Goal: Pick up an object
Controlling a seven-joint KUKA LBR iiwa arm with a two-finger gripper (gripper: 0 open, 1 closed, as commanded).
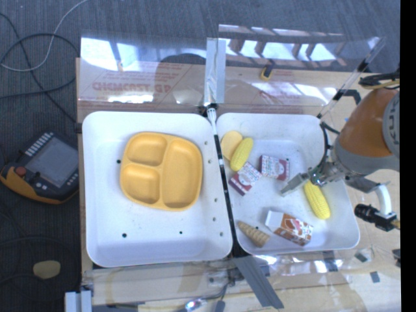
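Corn cob [317,199] lies beside the gripper [316,177], whose state I cannot tell; cartons [273,167] crowd nearby.

A yellow plastic corn cob [317,199] is seen lying tilted near the right wall of the right shallow white bin [338,240].
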